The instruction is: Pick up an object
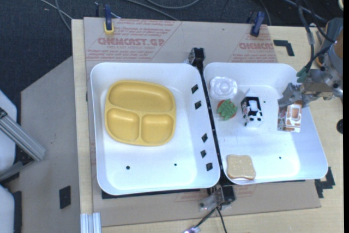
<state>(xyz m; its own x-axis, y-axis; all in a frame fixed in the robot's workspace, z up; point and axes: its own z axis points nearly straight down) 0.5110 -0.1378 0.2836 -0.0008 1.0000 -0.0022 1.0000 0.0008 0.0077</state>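
My gripper [292, 102] hangs over the right edge of the right bin [311, 163]. Directly below it, touching or nearly touching, is a small orange and white carton [290, 118]. Farther left in the same bin stand a black and white toy cow [251, 111], a green toy [226, 109] and a clear plastic cup [223, 87]. A slice of toy bread [240, 167] lies at the bin's near left corner.
The left bin [185, 166] holds a yellow divided plate [140, 112]. A black divider with clips [207, 117] runs between the bins. Cables lie on the dark floor behind the bench, and blue clamps [109, 18] hold the board's back edge.
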